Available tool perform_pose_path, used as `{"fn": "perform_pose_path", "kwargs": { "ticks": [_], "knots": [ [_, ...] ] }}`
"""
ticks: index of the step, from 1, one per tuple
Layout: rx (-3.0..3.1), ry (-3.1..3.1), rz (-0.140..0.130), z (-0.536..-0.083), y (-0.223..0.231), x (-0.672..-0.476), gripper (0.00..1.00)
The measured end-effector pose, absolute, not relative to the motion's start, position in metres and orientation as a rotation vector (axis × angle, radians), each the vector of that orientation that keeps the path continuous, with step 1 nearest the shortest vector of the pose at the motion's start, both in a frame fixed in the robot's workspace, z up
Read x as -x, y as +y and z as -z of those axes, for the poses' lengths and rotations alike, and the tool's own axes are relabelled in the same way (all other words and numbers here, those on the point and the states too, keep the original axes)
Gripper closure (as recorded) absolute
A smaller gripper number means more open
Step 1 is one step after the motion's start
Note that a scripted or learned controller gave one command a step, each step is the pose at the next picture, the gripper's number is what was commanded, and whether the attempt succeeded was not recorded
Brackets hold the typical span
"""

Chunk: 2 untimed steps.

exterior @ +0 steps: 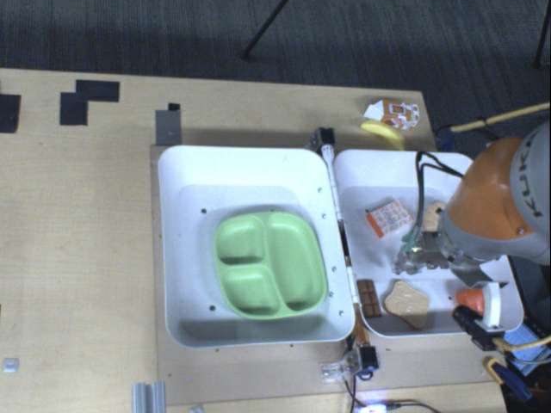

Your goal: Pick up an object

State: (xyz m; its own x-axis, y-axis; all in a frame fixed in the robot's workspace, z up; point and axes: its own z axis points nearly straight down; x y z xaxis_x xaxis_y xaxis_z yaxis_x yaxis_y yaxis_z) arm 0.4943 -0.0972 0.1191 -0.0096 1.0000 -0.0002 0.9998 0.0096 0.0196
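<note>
The claw (pixel 411 255) hangs low in the right bin (pixel 366 175), near the middle of its floor. Whether it is released or clenched I cannot tell, since the metal parts blur together under the orange wrist, and nothing can be seen held in it.

The likeliest pick, by my guess, is the red-and-white packet (pixel 387 218), lying at about ten o'clock from the claw and just beside it. The tan bread-like piece (pixel 406 303) sits at six o'clock, near the bin's front wall, with the brown chocolate bar (pixel 368 297) touching or almost touching it at its nine o'clock side.

What could go wrong: the packet lies flat, so a closing claw may slide over it and come up bare. A drop onto the tan piece risks nudging it against the bar or pinning it at the wall. The red-and-white thing (pixel 479 300) at four o'clock is partly hidden by the arm, so a reach there could be misjudged.

Count: two white bins; one green divided tray (pixel 269 263) in the left bin (pixel 185 231); in the right bin one packet, one tan piece, one chocolate bar, one red-and-white thing. On the worktop (pixel 77 256), beyond the bins at twelve o'clock, lie one yellow banana-like item (pixel 376 130) and one small wrapper (pixel 394 113).
</note>
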Motion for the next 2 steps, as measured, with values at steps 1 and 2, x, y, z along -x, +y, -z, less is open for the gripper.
{"fn": "perform_pose_path", "kwargs": {
  "ticks": [1,2],
  "knots": [
    [-2.201,2.222,-0.022,-0.119,-0.097,-0.494,0.0],
    [-2.211,2.211,-0.006,-0.088,-0.087,-0.49,0.0]
  ]
}}
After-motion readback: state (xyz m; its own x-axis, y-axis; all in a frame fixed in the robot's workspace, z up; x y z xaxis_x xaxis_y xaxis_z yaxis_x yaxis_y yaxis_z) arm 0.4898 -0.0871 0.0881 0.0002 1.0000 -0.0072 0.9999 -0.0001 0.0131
